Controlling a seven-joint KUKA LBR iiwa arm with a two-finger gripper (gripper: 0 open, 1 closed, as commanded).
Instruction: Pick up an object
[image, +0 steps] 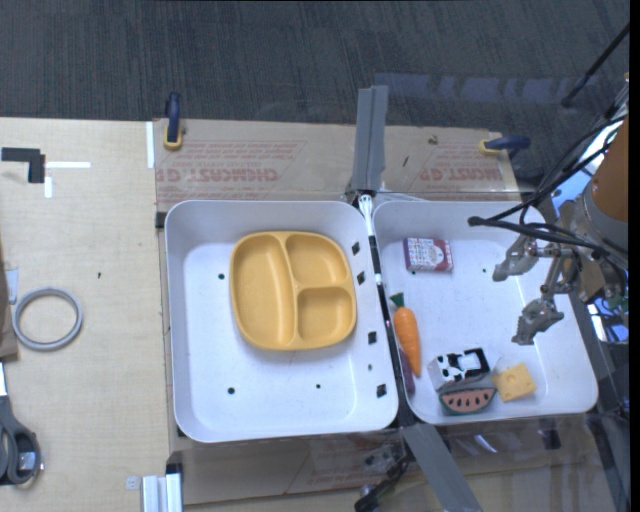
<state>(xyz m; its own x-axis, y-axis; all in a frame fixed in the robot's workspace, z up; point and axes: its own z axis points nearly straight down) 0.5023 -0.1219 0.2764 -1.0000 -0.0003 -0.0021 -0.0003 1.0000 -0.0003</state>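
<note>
Hovering with its two metal fingers (530, 292) spread wide and empty over the right white bin (575, 395)'s bare right side, the gripper (530, 292) seems poised to choose, with open floor beneath and the yellow cheese wedge (516, 382) nearest, at the front edge beside the watermelon slice (468, 399).

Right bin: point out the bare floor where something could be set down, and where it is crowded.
The right bin is bare mid-floor, between the pink box above, the carrot on the left and the end effector on the right. The near edge is crowded: cow toy, watermelon slice, cheese wedge.
</note>
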